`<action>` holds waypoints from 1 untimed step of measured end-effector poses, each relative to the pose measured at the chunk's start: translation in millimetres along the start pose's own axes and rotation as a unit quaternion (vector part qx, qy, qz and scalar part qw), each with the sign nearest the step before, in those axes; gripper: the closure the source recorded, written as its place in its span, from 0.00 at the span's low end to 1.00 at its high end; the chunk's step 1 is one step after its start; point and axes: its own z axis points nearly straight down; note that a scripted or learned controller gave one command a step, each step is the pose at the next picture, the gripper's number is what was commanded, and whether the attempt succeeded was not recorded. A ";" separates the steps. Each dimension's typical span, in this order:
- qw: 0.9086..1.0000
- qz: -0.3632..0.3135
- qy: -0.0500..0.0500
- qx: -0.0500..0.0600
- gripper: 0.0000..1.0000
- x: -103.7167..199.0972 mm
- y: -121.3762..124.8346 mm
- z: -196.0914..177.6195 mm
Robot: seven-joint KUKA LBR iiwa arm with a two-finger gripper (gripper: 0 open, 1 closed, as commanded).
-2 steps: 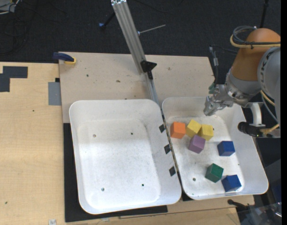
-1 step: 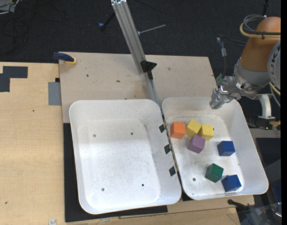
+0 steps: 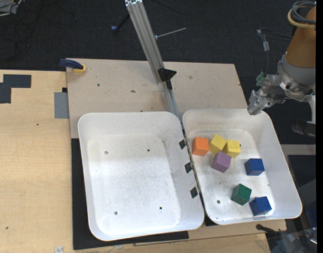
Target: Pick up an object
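The right bin [image 3: 277, 141] holds several small blocks: an orange one [image 3: 200, 146], two yellow ones [image 3: 218, 143] [image 3: 233, 148], a purple one [image 3: 221, 162], two blue ones [image 3: 254, 166] [image 3: 260, 205] and a green one [image 3: 240, 194]. My gripper [image 3: 255, 105] hangs above the far right corner of that bin, apart from every block, with the arm reaching in from the right. Nothing is seen in its grasp.
The left bin [image 3: 98, 136] lies beside the right one. A slanted aluminium bar [image 3: 148, 41] with a black clamp [image 3: 167, 74] rises behind the bins. A blue and yellow clamp [image 3: 73, 65] sits at the board's far left corner.
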 end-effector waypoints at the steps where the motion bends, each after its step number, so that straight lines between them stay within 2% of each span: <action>1: 1.000 -0.001 0.001 0.001 1.00 -0.9 0.3 -15.3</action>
